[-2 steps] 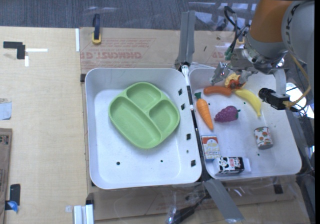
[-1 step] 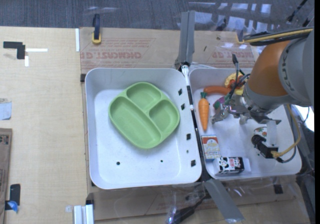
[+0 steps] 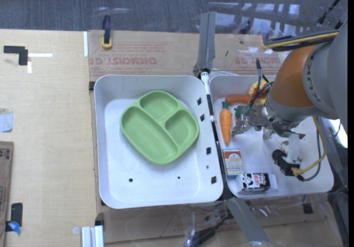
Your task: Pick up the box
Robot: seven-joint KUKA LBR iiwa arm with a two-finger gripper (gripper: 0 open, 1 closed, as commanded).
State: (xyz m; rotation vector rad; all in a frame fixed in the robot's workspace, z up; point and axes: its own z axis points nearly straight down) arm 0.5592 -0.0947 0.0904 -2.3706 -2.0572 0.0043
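A small white and orange box (image 3: 233, 162) lies flat in the right bin (image 3: 323, 185), close to its left wall. My gripper (image 3: 243, 125) hangs low over the bin's middle, above and slightly right of the box and apart from it. It sits just right of a carrot (image 3: 225, 121). The grey wrist and the orange band (image 3: 292, 79) cover the bin's far right part. Nothing shows held in the gripper.
A black and white cow-patterned carton (image 3: 255, 182) lies at the right bin's front edge, beside the box. A second orange piece (image 3: 238, 98) and a yellow item (image 3: 255, 85) sit at the back. The left bin (image 3: 105, 130) holds a green divided plate (image 3: 159, 126).
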